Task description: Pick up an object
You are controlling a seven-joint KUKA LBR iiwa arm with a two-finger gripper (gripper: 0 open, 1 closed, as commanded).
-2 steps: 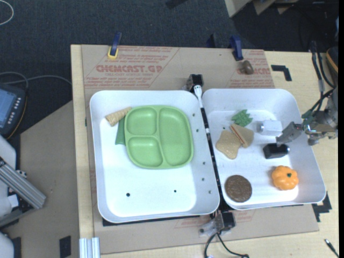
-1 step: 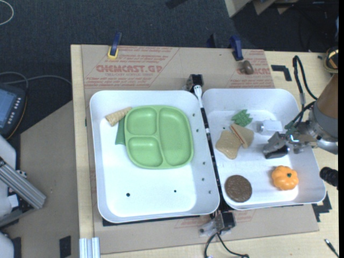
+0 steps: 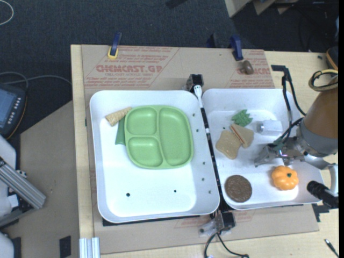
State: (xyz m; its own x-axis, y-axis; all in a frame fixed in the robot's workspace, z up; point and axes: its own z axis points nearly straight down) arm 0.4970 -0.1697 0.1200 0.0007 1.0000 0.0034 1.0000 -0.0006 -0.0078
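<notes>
The gripper (image 3: 267, 156) hangs low in the right bin (image 3: 215, 104), beside the orange pumpkin (image 3: 284, 177); whether it grips anything I cannot tell. The bread slice (image 3: 228, 144) lies nearby, long axis slanting toward the sandwich (image 3: 243, 134).

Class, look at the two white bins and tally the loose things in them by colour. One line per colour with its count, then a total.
Green: 3, the divided tray, a flat piece under its left edge, and a leafy piece
Tan: 3, a cone, and two bread slices
Brown: 1, a round patty
Orange: 1, a small pumpkin
Clear or pale: 1, an item I cannot identify
Total: 9
</notes>
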